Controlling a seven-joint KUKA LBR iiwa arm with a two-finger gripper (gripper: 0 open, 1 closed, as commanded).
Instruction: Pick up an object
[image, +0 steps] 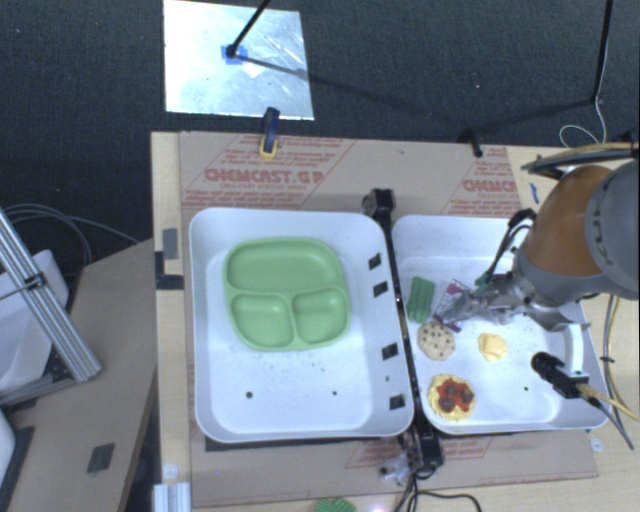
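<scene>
**Gripper low in the right bin, among toy foods**

The arm (575, 240) is reaching in from the right, and its gripper (462, 303) is sitting low over the right bin (455, 235). Whether it is open or closed cannot be told here. A green block (421, 296) is lying just left of it, a cookie (436, 341) just below, a yellow piece (492, 347) near the wrist, and a small pizza (452, 396) nearer the front wall. A green divided tray (287, 293) is resting in the left bin (215, 400).

- Arm (575, 245) in from the right, orange band uppermost, wrist angled down-left.
- Gripper (452, 305) low, pointing left; finger state unreadable.
</scene>
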